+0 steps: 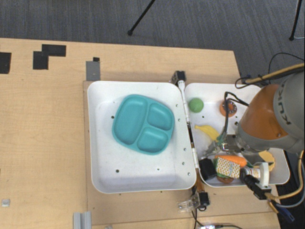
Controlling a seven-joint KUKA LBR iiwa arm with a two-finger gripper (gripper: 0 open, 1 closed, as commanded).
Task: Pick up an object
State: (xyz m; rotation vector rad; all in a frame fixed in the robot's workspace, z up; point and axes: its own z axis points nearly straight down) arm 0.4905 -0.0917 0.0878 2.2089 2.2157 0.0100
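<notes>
Grey carpet lay behind a pale wooden bench (43,142) on which two shallow white bins sat side by side. Only a teal divided plate (143,123) lay in the left bin (102,175). The right bin (209,92) was crowded: a green ball (196,104) near the top, a yellow banana-shaped piece (208,131) below it, a small orange-red item (228,108) to the right, and at the lower edge a patterned packet with an orange piece (228,166) beside a black block (207,168). The arm (267,116) hung low over that cluster, and the gripper (223,147) sat just above the packet; whether it was apart or together I cannot tell, since the wrist and cables hid it. Risk, as I judged it, came from the crowding: a descent could have landed on two pieces at once or nudged the packet against the bin wall, leaving nothing secured.
</notes>
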